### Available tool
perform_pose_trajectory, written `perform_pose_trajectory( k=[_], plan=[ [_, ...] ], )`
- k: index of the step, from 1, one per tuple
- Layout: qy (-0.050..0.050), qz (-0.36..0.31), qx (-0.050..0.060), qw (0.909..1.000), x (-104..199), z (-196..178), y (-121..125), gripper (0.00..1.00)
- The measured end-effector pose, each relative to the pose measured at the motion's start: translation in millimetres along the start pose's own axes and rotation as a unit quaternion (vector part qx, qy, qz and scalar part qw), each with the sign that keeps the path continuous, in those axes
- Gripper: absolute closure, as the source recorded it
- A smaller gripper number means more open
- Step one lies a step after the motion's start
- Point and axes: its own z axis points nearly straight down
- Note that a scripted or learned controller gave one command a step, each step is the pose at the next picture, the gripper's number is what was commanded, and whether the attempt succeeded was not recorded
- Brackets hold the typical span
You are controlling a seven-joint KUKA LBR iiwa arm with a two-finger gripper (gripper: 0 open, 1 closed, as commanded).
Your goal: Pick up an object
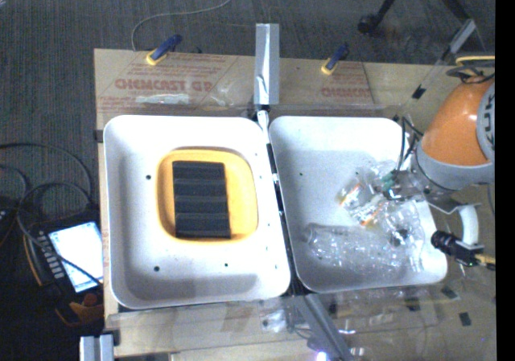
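In the left bin (129, 150) lies a yellow square dish (208, 166) with a black ridged block (201, 199) in it. The right bin (322, 142) holds a clear plastic bottle (346, 243) lying on its side near the front wall. Behind it sits crumpled clear wrapping (366, 194) with small orange bits. My gripper (396, 184) reaches down from the orange-banded wrist at the right bin's right side, right at the crumpled wrapping. The clear plastic blurs its tip.
A wooden board (201, 82) lies behind the bins with two blue and yellow clamps (163, 49) on it. A metal post (266, 62) stands between the bins at the back. A tablet (72, 251) rests on the floor to the left.
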Motion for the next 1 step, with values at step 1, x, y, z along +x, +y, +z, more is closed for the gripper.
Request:
perform_pose_trajectory(
  k=[1],
  plan=[
    [-0.002, 0.102, 0.0, 0.9948, 52.8, -65.3, 37.0, 1.0]
  ],
)
